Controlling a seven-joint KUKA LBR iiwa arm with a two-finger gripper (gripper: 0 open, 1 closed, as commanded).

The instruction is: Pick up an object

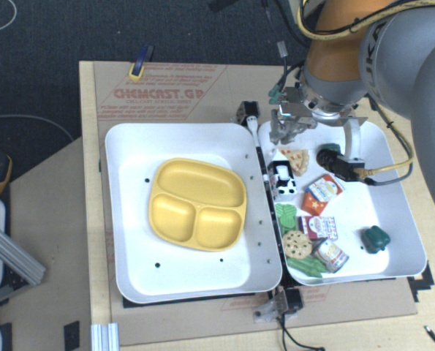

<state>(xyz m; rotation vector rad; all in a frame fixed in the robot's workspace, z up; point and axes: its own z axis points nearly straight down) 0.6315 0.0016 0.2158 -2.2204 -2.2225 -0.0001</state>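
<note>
Over the right shallow white bin (401, 218), the tool (284, 131), grip state unclear, hovers above a tan triangular cracker (297, 158), so descent comes next.

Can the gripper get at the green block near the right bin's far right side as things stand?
Probably yes. The green block lies alone on bare bin floor, apart from the other toys, nothing over it; the gripper hangs at the bin's opposite corner.

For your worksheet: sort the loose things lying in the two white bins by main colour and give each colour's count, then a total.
Yellow: 1, divided tray
Green: 3, block, two leafy pieces
Red: 2, packets
Tan: 2, cookie, cracker
Black-and-white: 1, cow
Silver: 1, can
Total: 10
</note>
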